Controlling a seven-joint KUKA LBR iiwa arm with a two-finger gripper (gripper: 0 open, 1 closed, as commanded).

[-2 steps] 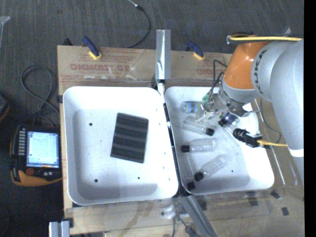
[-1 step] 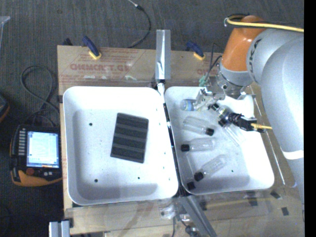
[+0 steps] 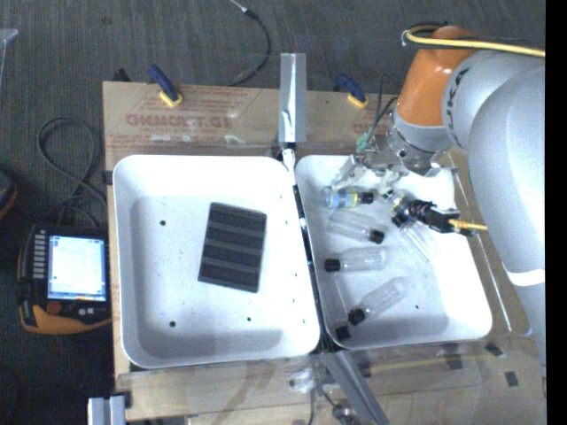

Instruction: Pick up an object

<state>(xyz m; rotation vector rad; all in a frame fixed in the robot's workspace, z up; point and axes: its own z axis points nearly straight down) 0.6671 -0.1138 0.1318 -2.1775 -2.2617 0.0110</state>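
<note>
At the 12 o'clock end of the right bin (image 3: 478, 321), gripper (image 3: 372, 168) sits low over a clear bottle (image 3: 347, 197), finger state indeterminate; other bottles (image 3: 359, 260) lie toward 6 o'clock, so no pick is confirmed and lift remains.

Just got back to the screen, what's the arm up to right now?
The arm's gripper is down at the far end of the right bin, right over a clear bottle with a bluish end. Whether it has a hold on it can't be made out. Three more clear bottles with black caps lie loose in that bin. The left bin holds a dark ribbed slab, untouched.
</note>
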